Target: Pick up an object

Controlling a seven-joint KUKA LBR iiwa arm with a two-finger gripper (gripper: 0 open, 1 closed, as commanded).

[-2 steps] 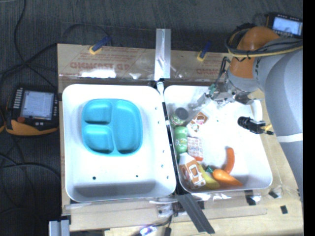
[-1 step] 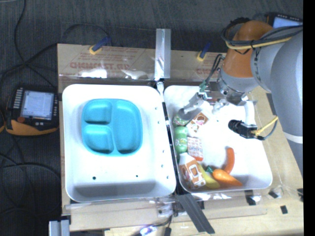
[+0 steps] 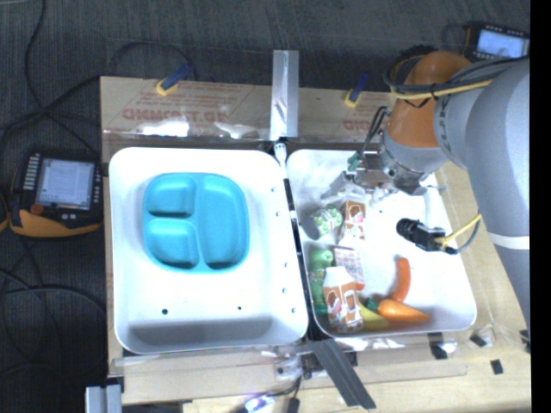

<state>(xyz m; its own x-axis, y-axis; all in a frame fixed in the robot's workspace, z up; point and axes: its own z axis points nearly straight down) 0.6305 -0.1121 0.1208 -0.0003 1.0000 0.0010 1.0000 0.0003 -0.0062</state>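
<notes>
The right bin [image 3: 452,269] holds a heap of small items. A white and red carton [image 3: 353,218] lies next to a green and white packet [image 3: 327,222]. Below them are a green round fruit [image 3: 321,256], a second white carton [image 3: 347,265] and a brown juice box [image 3: 343,304]. An orange carrot [image 3: 401,311] and a red-orange stick [image 3: 401,275] lie at the front right. My gripper [image 3: 360,179] hangs low over the bin's back part, just above the upper carton. Nothing shows held in it.
The left bin [image 3: 129,308] holds a blue divided plate [image 3: 196,220]. A metal post [image 3: 285,93] stands behind the seam between the bins. A black plug on a yellow cable [image 3: 419,231] hangs from the arm over the right bin. A handheld pendant [image 3: 56,192] lies left of the bench.
</notes>
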